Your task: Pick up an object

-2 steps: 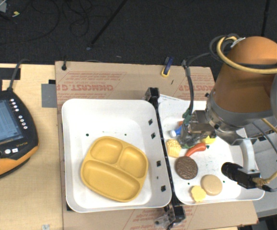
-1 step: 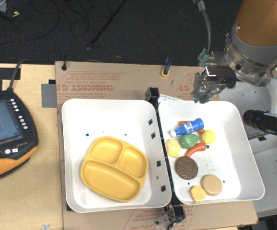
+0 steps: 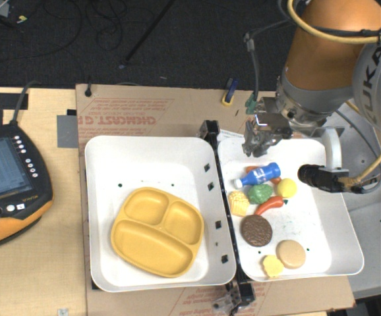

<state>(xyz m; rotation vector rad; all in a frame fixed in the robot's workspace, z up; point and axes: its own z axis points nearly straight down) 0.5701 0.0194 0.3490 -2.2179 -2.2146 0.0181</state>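
Note:
My gripper [image 3: 255, 149] hangs over the far left part of the right bin [image 3: 339, 242], a little above and behind a blue bottle [image 3: 262, 174]. Nothing shows between its fingers. Close to the bottle lie a green toy [image 3: 260, 193], a yellow lemon [image 3: 287, 187], a red pepper [image 3: 269, 205] and a yellow corn piece [image 3: 238, 203]. Nearer the front are a brown round cookie [image 3: 256, 230], a tan bun [image 3: 291, 253] and a small yellow piece [image 3: 272, 266].
The left bin [image 3: 111, 157] holds a yellow divided plate [image 3: 157, 230]. A black divider [image 3: 218, 196] runs between the bins. A teach pendant [image 3: 9, 183] lies at the far left on the bench. A black fitting [image 3: 319, 175] sticks in at the right bin's right side.

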